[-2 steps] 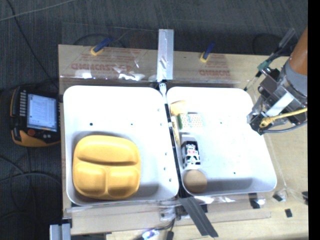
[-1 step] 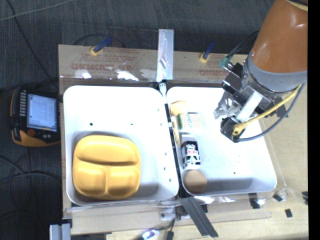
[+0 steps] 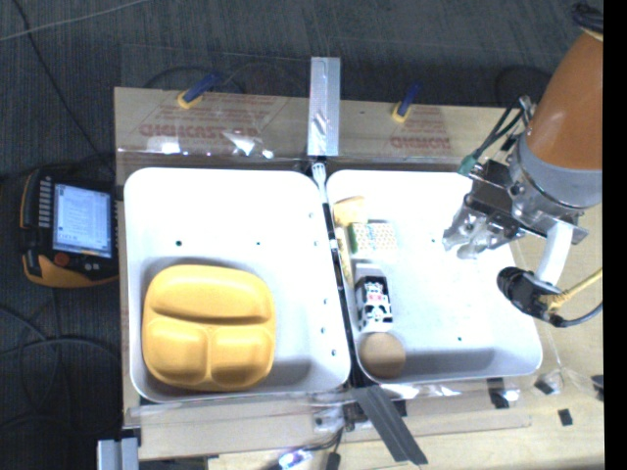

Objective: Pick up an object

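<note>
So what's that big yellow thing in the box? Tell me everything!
The yellow thing looks like a smooth, puffy plastic lump, shaped a bit like a loaf of bread. Grooves split its top into one wide part and two smaller parts. It lies flat in the left bin, near the front left corner. Only the bin touches it.

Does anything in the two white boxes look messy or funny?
Nothing looks spilled or broken. The small things in the right bin are all bunched against its left wall: a round brown ball, a small cow-print box and a dotted packet. The big yellow lump sits alone in the left bin.
</note>
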Available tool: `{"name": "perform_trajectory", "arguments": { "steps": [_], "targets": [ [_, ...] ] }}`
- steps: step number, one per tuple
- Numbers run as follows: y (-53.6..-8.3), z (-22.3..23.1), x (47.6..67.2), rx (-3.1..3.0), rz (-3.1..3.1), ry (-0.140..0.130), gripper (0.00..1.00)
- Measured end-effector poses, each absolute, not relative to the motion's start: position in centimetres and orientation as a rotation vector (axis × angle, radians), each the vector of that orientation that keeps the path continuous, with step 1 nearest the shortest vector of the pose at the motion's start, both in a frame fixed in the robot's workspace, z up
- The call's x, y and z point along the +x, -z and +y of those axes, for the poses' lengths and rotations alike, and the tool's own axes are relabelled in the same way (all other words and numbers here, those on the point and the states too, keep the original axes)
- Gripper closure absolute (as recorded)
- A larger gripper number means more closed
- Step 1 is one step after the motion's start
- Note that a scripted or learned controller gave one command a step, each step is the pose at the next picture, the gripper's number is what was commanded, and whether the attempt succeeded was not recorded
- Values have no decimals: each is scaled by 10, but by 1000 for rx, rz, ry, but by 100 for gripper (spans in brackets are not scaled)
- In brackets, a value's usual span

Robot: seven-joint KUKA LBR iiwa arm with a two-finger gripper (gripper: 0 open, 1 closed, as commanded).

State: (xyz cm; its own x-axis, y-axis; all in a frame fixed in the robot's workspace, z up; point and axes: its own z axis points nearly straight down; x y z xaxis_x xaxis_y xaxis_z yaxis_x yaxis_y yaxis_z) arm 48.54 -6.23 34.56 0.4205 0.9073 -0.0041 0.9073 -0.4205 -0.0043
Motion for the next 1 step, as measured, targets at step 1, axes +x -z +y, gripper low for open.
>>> {"name": "perform_trajectory", "arguments": {
  "steps": [1],
  "targets": [
    [-298,-38,500,-2580,-1786,-10,100]
  ]
}}
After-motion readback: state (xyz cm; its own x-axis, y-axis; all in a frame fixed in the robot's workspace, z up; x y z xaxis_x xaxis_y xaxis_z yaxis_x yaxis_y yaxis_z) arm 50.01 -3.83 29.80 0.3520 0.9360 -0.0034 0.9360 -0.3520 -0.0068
